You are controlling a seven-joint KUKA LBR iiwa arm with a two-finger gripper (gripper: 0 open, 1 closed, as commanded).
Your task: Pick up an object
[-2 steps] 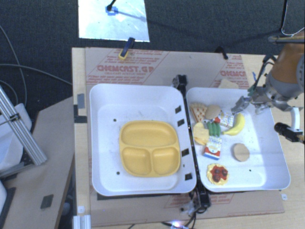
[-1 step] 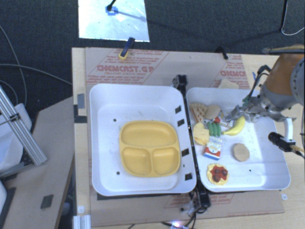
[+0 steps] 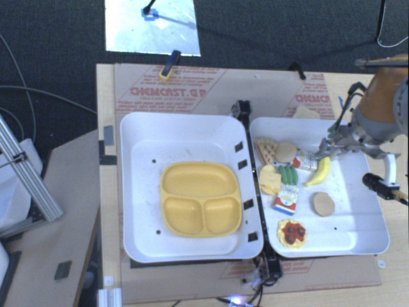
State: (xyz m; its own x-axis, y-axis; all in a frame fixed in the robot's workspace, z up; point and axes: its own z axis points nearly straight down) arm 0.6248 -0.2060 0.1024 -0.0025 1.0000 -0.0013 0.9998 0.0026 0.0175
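The right bin (image 3: 364,232) holds several toy foods. A yellow banana (image 3: 319,173) lies near its middle, with green beans (image 3: 289,174) and a pale cheese wedge (image 3: 270,181) to its left. A waffle (image 3: 266,149) and a round bun (image 3: 286,151) sit at the back left. A red and white carton (image 3: 286,200), a tan cookie (image 3: 323,204) and a small pizza (image 3: 292,233) lie toward the front. My gripper (image 3: 323,152) hangs low over the banana's upper end, beside a small white and red item (image 3: 306,162). I see nothing held.
The left bin (image 3: 137,235) holds a yellow divided plate (image 3: 201,197). A black divider with clips (image 3: 250,171) runs between the bins. The arm enters from the right above the right bin's back corner. A tan scrap (image 3: 305,112) lies on the cardboard behind the right bin.
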